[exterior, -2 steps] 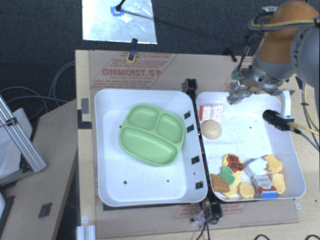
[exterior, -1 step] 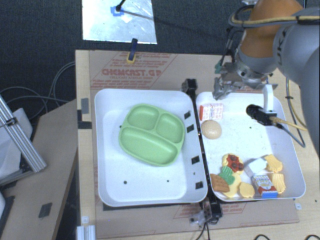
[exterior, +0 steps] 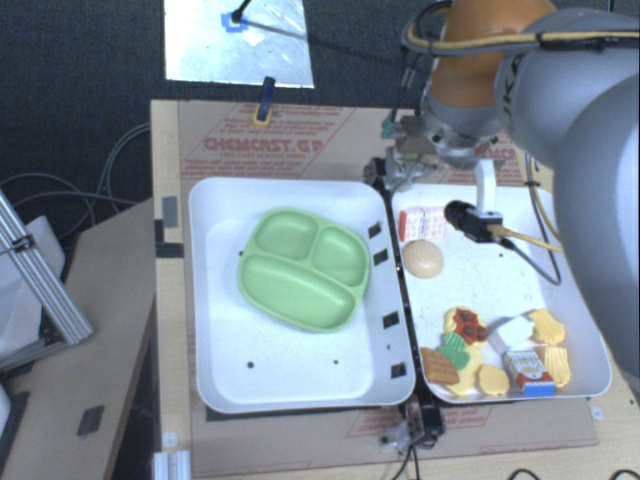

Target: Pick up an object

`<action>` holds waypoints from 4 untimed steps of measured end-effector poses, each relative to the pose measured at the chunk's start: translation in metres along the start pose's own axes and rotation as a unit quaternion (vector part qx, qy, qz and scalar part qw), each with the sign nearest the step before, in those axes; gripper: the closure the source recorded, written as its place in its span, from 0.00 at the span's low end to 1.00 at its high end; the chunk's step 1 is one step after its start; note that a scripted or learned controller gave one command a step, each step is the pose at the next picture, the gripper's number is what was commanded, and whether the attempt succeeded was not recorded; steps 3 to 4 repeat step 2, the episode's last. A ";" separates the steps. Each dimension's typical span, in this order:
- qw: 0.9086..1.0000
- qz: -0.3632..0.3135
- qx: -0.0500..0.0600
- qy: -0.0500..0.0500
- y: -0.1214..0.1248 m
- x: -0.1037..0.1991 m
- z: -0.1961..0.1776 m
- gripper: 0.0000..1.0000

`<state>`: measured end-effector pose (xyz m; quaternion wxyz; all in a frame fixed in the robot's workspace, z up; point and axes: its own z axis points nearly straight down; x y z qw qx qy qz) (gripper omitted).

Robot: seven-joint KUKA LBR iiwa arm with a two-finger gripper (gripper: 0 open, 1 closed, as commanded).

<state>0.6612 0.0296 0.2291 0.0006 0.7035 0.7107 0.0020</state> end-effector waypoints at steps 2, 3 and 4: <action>1.000 0.001 0.001 -0.001 -0.001 0.082 -0.006 1.00; 1.000 0.001 0.001 -0.001 -0.001 0.082 -0.006 1.00; 1.000 0.001 0.001 -0.001 -0.001 0.082 -0.006 1.00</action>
